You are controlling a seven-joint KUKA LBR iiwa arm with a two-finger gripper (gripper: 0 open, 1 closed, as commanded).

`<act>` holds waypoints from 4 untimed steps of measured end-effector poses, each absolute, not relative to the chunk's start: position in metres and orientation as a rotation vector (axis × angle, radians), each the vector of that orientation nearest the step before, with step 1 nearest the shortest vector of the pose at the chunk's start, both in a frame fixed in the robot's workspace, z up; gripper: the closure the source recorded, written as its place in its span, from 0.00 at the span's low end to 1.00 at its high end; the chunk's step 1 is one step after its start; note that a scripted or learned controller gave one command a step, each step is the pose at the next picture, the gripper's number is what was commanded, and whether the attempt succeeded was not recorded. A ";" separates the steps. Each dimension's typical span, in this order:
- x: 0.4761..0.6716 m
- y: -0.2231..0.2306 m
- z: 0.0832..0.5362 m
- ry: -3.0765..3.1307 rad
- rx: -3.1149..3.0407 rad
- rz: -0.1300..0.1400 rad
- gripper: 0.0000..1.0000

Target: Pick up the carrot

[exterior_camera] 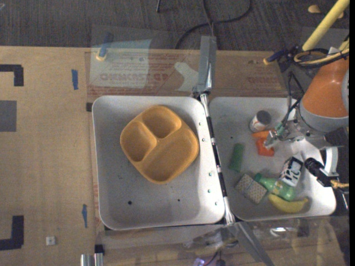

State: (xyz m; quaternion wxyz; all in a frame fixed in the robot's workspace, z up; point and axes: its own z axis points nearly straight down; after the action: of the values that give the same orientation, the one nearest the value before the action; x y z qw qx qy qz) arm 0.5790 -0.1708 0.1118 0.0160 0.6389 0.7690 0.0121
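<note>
**Bench and what rests on it**

The tan bench [44, 165] carries two shallow white bins touching side by side: the left bin [111, 204] and the right bin [233, 112]. Black corner marks [14, 73] and blue tape strips [75, 79] lie toward its left. A clear sheet [125, 65] lies at the far side.

The tool [272, 139] partly hides the carrot [264, 147]; its grip is unclear.
</note>
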 end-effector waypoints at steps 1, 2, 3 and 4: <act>0.608 -0.166 0.098 2.535 1.810 0.012 1.00; 0.631 -0.140 0.200 2.838 1.336 0.002 1.00; 0.513 -0.123 0.192 2.659 1.678 -0.001 1.00; 0.559 -0.060 0.210 2.892 1.217 0.002 1.00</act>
State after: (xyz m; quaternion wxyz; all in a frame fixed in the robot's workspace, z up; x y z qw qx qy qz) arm 0.5586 -0.0599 0.2105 0.0019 0.3877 0.9218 0.0006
